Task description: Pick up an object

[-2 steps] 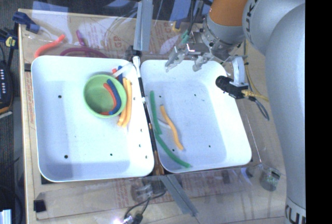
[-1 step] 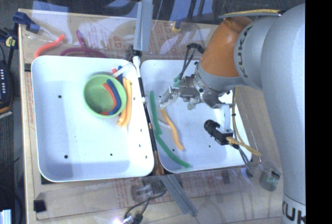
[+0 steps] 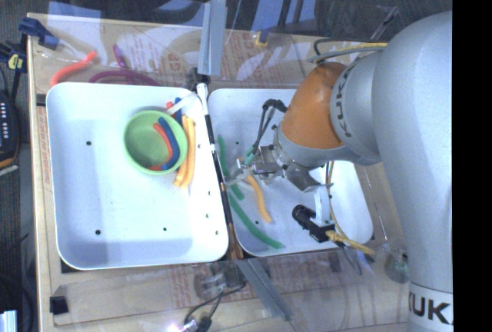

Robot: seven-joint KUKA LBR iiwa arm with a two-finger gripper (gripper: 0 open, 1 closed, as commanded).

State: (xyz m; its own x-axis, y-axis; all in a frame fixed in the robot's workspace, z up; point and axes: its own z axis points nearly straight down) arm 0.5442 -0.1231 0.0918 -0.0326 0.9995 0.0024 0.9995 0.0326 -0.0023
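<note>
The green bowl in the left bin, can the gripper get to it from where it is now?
Probably yes. The green bowl sits open from above, with only colored strips lying in and beside it. The gripper hangs over the right bin, so it must cross the rims between the bins.

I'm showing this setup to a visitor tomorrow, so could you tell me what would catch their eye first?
Probably the big grey arm with its orange band, reaching in from the right over the right white bin. Next, the round green bowl in the left white bin, with orange strips lying against its right side.
</note>
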